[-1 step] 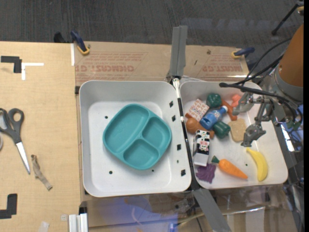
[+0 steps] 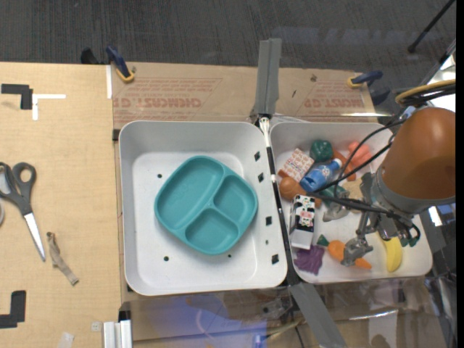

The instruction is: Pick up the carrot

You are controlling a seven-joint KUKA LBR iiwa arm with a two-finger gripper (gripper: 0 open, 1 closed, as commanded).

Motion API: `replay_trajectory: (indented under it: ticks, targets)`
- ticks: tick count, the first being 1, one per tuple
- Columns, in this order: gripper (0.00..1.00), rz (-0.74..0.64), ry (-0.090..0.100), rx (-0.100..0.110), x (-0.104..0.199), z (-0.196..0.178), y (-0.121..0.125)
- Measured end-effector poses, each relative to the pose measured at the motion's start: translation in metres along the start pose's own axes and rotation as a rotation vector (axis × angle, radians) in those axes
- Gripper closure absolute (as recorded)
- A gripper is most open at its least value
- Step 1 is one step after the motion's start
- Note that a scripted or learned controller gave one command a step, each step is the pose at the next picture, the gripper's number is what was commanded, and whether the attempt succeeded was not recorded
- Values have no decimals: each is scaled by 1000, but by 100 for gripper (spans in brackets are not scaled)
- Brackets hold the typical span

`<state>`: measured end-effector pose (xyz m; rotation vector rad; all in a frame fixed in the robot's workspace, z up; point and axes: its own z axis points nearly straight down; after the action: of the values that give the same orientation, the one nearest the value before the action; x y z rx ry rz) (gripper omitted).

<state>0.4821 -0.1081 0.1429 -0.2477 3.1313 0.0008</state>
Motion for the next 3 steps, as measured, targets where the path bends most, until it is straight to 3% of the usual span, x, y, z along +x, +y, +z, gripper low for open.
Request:
replay_trajectory:
  ticks: [1,2,3]
  targets:
    - [0,-68,-1,0,-2,51,-13]
    - [0,-97,0,0,0,51,-8]
    - [0,-487,-4,1,-3,50,-20]
